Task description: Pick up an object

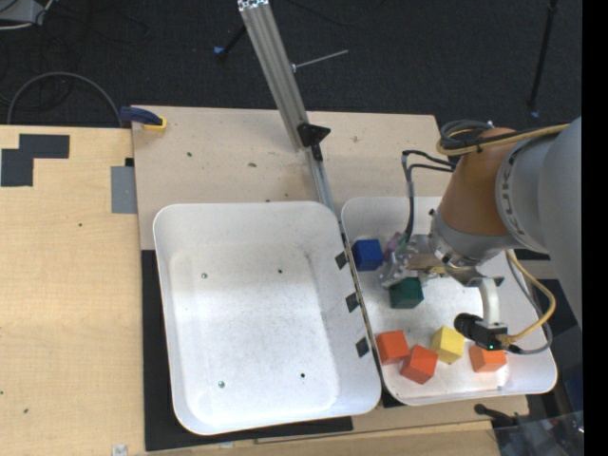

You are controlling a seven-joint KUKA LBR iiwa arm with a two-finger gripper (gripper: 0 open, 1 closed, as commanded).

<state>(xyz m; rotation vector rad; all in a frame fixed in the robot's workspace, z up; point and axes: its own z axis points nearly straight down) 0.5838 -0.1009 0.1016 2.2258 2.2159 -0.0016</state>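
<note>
A: Item one, the arm?
B: Grey arm with orange band [480, 193], entering from the right, wrist over the right bin [532, 373]. Gripper [399, 272] low in that bin, just above a dark green block [407, 294].

A: Jaw state?
B: Cannot tell; the fingertips blur into the green block and nothing shows plainly clamped between them.

A: Contents of the right bin?
B: Blue block [368, 253] at the left wall, just beside the gripper. Dark green block just below the gripper. Orange block [391, 345] and red block [418, 364] touching, near the front. Yellow block [448, 344] just right of the red. A second orange block [487, 357] further right, partly behind a black fitting.

A: Other fixtures?
B: Left bin [190, 245], white, beside the right one. Aluminium rail [280, 74] slanting up behind them.
</note>
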